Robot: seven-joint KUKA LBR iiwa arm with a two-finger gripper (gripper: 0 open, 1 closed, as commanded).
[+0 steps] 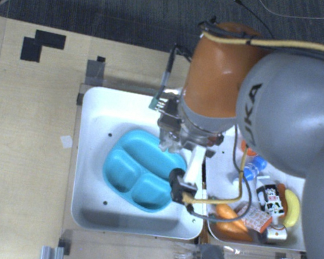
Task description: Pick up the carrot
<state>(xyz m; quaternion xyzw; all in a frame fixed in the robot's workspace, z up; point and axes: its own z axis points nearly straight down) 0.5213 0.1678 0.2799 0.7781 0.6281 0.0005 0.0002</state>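
The carrot (233, 228) lies at the near edge of the right bin (224, 166), an orange tapered shape partly hidden by the robot's cable. The arm fills the upper right of the camera view, its orange band over the divide between the bins. My gripper (170, 138) hangs low over the left bin (95, 146), at the far right edge of a blue divided tray (136, 174). It is well to the left of the carrot and nothing shows in it.
In the right bin a yellow banana (291, 209) lies by the right wall, with a small black-and-white object (269, 196) and a checkered pad (256, 219) beside it. A blue item (256, 166) sits farther back. The arm covers the rest of that bin.
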